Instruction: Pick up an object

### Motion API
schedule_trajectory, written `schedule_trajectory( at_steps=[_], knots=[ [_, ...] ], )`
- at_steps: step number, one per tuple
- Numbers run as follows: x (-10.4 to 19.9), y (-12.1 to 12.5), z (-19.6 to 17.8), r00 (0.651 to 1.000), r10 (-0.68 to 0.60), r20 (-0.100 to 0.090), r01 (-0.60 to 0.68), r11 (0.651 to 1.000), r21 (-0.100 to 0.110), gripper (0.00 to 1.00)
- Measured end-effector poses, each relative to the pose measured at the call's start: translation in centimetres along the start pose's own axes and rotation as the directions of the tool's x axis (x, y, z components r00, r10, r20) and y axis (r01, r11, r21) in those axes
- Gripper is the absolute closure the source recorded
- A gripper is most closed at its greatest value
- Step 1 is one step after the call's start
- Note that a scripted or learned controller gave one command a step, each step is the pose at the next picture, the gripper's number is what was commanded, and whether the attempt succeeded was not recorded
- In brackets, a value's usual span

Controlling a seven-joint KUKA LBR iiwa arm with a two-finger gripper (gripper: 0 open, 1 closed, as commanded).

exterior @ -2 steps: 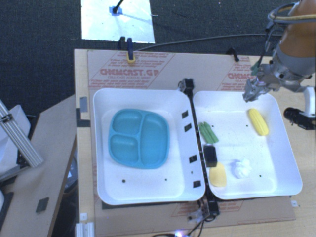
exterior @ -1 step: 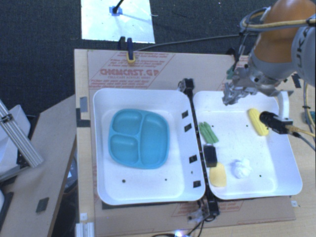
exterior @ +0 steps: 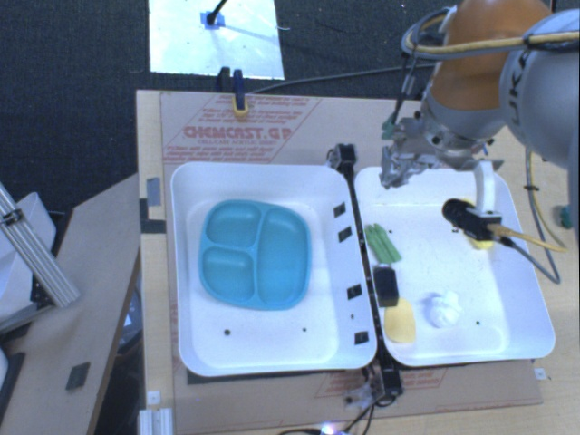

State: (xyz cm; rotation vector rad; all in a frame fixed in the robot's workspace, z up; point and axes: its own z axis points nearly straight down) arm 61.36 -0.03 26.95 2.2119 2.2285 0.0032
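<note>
My gripper (exterior: 396,172) hangs over the far left corner of the right bin (exterior: 517,270), above the bin floor and holding nothing that I can see. In front of it, along the bin's left side, lie a green stick-like object (exterior: 381,243), then a small black block (exterior: 387,285), then a yellow piece (exterior: 400,321). To the right of the yellow piece sits a small white crumpled object (exterior: 442,309). The green object is the closest to the gripper, a short way nearer the camera.
The left bin (exterior: 195,333) holds a blue divided plate (exterior: 256,253). A row of black clips (exterior: 349,234) runs along the wall between the two bins. The arm's grey and orange body (exterior: 489,53) reaches in from the upper right.
</note>
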Motion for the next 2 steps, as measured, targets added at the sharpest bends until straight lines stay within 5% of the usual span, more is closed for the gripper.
schedule_trajectory(
  at_steps=[2],
  knots=[
    [10.0, -0.3, 2.8, 1.000, -0.001, -0.001, 0.001, 1.000, 0.002, 1.00]
  ],
)
